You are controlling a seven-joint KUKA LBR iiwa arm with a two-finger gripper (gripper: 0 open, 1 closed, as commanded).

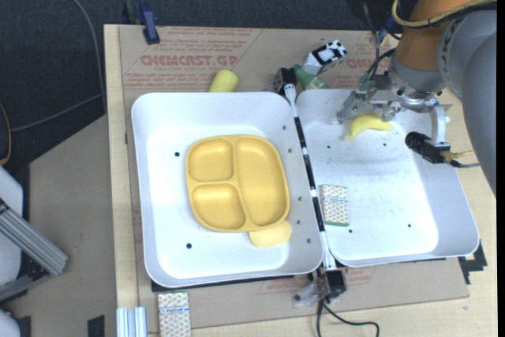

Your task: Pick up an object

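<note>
Nearest the camera, at the bench's front edge, a small patterned packet (173, 312) lies on the cardboard sheet (237, 51) that covers the bench, just outside the front wall of the left bin (150, 170). Inside that bin a yellow divided plate (237, 181) with three compartments sits near the middle, and a pale yellow piece (271, 235) pokes out from under its front right edge. Across the divider, the right bin (442, 225) holds a second patterned packet (335, 205) close to its left wall, toward the front. Near that bin's back wall lies a yellow banana-shaped object (369, 125), the thing within reach of the arm. The gripper (377, 102) hangs directly over it at the back of the right bin, low and close to the banana's top; whether its fingers are spread or closed, or touching the fruit, cannot be told from this angle. Behind the bins, on the cardboard, a yellow cylinder (224, 80) rests by the back edge of the left bin, and a black and white toy (325, 55) sits near the divider's far end. A blue clamp (147, 21) grips the cardboard's back left corner.
</note>
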